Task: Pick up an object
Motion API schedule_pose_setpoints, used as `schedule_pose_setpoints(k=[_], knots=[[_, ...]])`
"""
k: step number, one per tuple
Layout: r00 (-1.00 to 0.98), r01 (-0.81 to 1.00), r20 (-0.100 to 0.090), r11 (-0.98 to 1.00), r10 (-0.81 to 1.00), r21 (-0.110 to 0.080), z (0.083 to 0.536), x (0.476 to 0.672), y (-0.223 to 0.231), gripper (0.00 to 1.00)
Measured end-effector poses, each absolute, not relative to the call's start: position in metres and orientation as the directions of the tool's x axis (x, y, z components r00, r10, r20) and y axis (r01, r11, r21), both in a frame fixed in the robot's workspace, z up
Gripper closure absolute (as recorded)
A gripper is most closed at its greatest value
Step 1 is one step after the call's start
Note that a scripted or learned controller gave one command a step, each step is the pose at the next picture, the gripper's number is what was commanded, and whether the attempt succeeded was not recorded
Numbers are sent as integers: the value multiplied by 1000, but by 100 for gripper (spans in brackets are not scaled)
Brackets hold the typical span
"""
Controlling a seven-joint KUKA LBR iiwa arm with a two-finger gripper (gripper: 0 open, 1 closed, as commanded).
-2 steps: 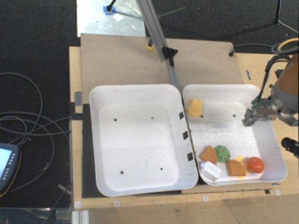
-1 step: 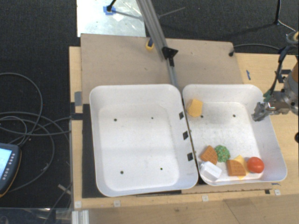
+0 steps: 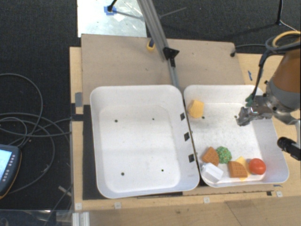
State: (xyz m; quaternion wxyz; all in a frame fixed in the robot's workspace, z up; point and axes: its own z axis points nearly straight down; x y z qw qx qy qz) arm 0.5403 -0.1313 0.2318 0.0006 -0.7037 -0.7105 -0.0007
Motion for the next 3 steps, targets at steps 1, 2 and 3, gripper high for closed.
schedule_pose_setpoints(k=[1,2,3], knots=[[-11,1000,2,11,1000,2,241,535,-83,100],[-10,1000,3,10,1000,1,229,530,-32,100],[-10,1000,3,10,1000,1,221,528,18,100]])
